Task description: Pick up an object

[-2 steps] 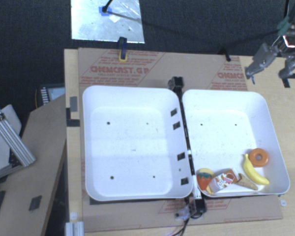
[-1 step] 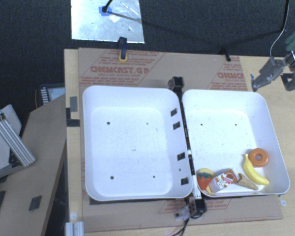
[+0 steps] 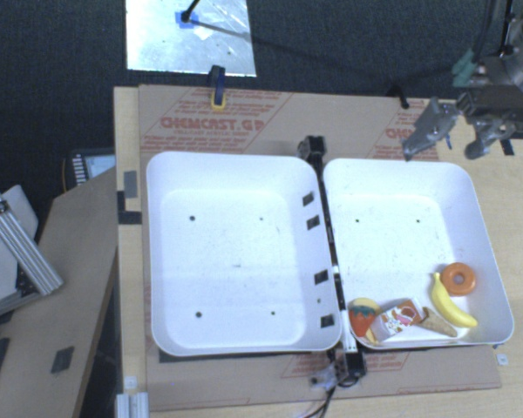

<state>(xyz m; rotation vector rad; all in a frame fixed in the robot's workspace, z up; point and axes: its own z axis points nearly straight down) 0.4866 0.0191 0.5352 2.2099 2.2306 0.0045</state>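
Crowded along the near wall of the right bin [image 3: 484,225] lie a banana [image 3: 450,301], an orange ring [image 3: 458,278], a small printed packet [image 3: 395,319] and a red-orange toy [image 3: 363,315]. Behind them the bin floor is open up to the far rim. The banana's long axis runs from upper left to lower right, curving toward the near right corner, with the ring touching its upper end. The gripper [image 3: 444,139] hangs above the far rim, well apart from them, fingers spread with nothing between. The left bin [image 3: 161,233] sits alongside.
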